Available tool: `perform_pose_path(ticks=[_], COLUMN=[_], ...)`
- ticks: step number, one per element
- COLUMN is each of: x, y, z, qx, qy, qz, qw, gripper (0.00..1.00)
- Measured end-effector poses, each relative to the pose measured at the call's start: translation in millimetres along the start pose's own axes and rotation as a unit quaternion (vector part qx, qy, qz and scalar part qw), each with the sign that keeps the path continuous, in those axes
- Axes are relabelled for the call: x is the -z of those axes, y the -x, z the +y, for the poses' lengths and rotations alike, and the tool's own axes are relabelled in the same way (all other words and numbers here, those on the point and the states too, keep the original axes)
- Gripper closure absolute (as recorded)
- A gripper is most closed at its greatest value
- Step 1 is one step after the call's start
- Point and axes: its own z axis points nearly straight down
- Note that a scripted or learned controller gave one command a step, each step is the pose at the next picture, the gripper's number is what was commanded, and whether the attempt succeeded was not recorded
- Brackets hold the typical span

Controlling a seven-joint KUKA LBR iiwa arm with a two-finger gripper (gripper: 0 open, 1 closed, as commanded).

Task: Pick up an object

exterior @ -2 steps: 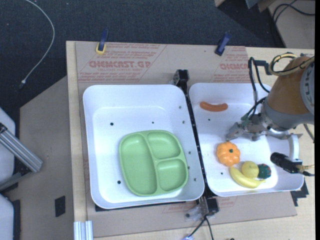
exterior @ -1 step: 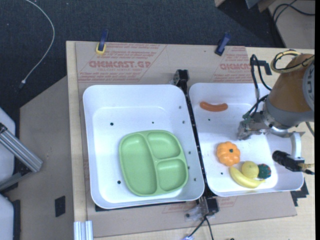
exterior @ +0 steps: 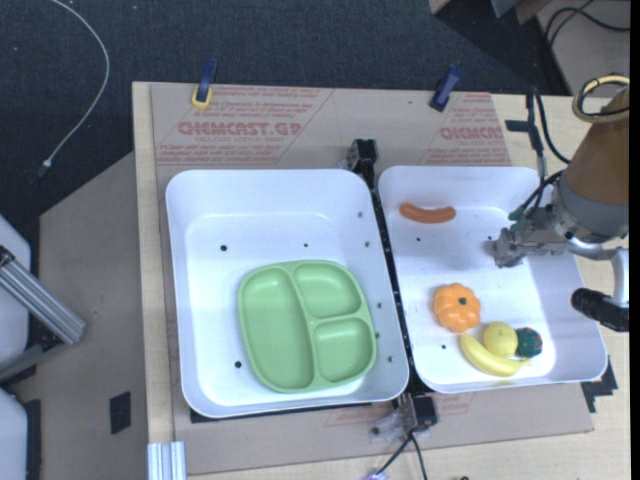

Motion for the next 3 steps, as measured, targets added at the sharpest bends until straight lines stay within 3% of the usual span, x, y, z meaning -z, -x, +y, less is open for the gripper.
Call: perform_pose_path(ticks=[2,3], x=[116,116], y=[-3,-50], z=[10,7], qx=[0.001,0.003], qy=[0.001,-0.004], qz=[0.0,0.002], qw=[1.0,1.0], gripper=[1.0,1.0])
